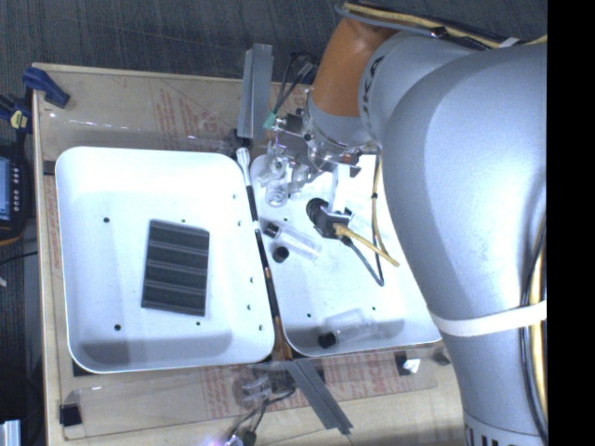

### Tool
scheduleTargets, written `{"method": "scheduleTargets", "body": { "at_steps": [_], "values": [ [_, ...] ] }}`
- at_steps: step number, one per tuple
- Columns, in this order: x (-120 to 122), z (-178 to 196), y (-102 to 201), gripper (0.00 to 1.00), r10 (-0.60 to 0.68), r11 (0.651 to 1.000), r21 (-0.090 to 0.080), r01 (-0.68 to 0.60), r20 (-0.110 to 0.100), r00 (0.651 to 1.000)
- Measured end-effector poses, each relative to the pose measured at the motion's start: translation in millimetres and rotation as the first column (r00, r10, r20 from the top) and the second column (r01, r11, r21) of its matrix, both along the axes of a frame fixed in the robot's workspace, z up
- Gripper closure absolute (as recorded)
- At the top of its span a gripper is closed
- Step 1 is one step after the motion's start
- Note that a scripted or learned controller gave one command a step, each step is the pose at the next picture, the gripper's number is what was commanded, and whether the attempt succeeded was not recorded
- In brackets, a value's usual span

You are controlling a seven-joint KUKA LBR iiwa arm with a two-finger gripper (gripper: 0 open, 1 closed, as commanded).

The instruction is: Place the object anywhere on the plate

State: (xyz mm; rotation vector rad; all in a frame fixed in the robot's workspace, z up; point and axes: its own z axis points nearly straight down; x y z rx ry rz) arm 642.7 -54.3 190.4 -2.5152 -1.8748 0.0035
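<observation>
Lying in the right bin, just below the gripper, a small clear tube with a dark end is looking like the object to be moved. A second clear vial with a dark cap is resting near that bin's lower rim, though, and could as well be the one meant. Both are sitting well apart from the plate, which is lying flat in the middle of the left bin with nothing on it. By my judgement the task is therefore standing at its start, with the pick, the carry over the shared wall and the set-down all left to do. The gripper is hovering at the upper left corner of the right bin, close to the wall between the bins. Glassy glints are cluttering it, so I cannot tell how far open it is or whether it is holding anything. The tube and vial are looking like smooth, transparent plastic, rounded and likely to roll or slip. The plate is a dark, matte rectangle crossed by raised ribs, which may be helping to stop a round thing from rolling off. Both bins are glossy white, shallow and round-cornered. The arm is reaching in over the right bin, smooth grey with an orange band.
</observation>
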Motion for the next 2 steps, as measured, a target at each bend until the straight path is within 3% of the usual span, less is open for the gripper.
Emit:
{"method": "scheduleTargets", "body": {
  "at_steps": [1, 2],
  "values": [
    [-83, 0, 126, 1.00, 0.280, 0.960, -0.001, -0.280, -0.001, 0.960],
    [-152, -93, 223, 1.00, 0.025, 1.000, 0.001, -0.025, 0.002, 1.000]
  ]
}}
